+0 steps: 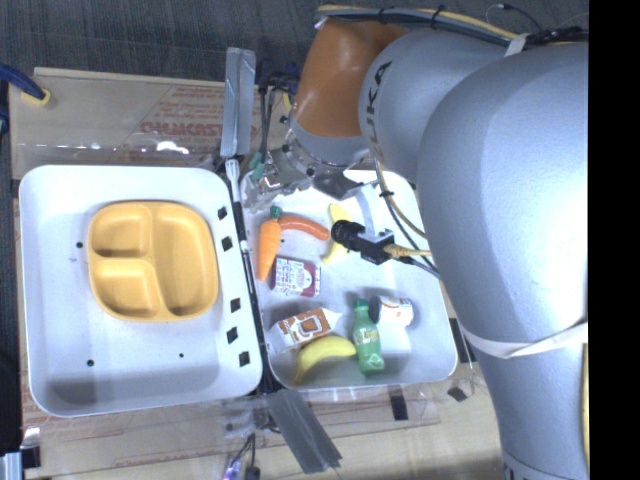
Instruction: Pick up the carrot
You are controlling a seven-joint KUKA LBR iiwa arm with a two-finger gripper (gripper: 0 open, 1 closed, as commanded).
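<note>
Camera view gives you the small orange tapered carrot (268, 248) lying loose just below the metal two-finger gripper (272, 183), presumably poised to descend, though you cannot tell its state

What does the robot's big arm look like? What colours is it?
The big, rounded grey arm has a shiny orange band and dark letters beside it. Thin black and yellow cables run over its top. Its end effector is small, metal and greyish.

Black letters "UKA" show on the arm (385, 93)
</note>
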